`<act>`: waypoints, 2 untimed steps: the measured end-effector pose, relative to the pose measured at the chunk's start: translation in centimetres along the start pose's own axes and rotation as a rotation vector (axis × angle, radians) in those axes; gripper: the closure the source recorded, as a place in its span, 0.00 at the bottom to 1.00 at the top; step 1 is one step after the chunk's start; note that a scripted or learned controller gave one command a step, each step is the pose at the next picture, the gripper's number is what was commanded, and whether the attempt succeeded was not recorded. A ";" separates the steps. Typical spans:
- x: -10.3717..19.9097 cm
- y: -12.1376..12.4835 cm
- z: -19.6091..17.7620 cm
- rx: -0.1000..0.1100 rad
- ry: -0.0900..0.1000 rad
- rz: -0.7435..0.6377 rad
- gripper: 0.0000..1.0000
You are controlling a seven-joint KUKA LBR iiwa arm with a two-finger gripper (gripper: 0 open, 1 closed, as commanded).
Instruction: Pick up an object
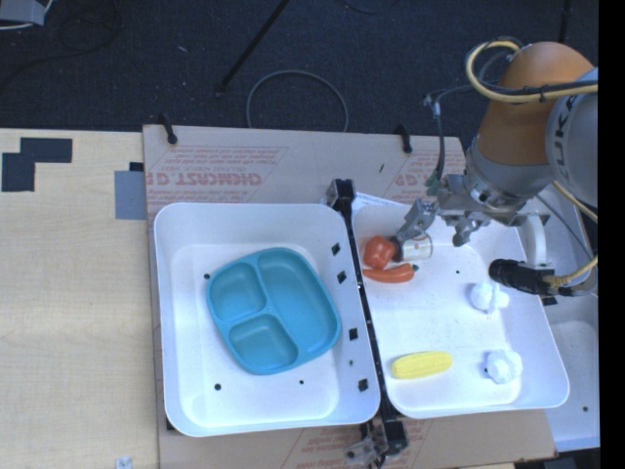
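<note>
The cardboard sheet (249, 169) at upper centre carries mirrored red lettering, unreadable. The gripper (410, 245), mid-right, touches an orange-red toy (381, 253); I cannot tell its grasp.

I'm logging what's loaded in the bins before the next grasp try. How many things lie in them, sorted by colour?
Blue: 1, the divided plate in the left bin.
Orange-red: 2, a round toy and a long toy in the right bin.
Yellow: 1, the corn cob.
White: 2, small lumps.
Total: 6.
</note>
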State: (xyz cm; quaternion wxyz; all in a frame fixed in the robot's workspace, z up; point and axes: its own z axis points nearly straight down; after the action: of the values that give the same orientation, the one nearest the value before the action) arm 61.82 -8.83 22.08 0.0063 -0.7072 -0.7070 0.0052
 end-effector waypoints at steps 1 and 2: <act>0.0 0.2 -0.8 -0.013 -0.001 -0.002 0.00; 0.8 0.0 5.2 -0.009 0.000 0.000 0.00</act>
State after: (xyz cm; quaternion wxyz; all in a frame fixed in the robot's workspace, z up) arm 61.76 -8.03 16.87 0.0031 -0.7074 -0.7068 0.0023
